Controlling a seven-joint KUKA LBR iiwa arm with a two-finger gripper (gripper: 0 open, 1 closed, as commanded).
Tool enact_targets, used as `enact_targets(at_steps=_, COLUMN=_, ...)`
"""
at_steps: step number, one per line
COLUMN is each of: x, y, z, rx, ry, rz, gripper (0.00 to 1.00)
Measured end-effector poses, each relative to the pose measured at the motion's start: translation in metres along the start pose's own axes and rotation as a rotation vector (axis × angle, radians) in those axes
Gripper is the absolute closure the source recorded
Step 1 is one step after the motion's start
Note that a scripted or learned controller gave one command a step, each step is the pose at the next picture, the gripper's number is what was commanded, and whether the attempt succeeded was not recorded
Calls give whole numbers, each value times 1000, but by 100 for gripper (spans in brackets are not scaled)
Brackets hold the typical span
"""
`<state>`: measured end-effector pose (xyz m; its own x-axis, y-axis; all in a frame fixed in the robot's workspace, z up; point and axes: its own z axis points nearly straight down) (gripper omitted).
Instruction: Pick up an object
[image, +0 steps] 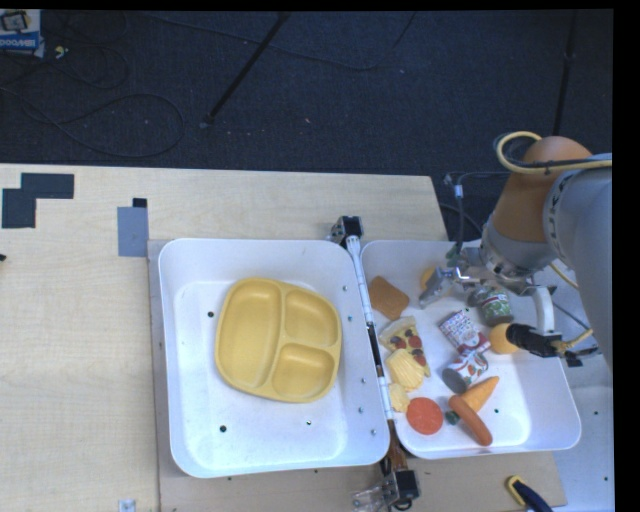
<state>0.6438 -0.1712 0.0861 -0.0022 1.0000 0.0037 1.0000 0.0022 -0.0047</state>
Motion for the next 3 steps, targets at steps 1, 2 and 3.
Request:
enact_targets(at_steps=1, x=-1, y=-1, z=-8, rx=8, ry=1, rz=-1, gripper=100)
enact_targets(at_steps=2, x=0, y=0, z=-9, rx=3, ry=0, rz=-1, gripper=0)
enact_targets(at_steps=3, x=2, y=0, z=0, rx=0, ry=-2, rz=1, gripper=0)
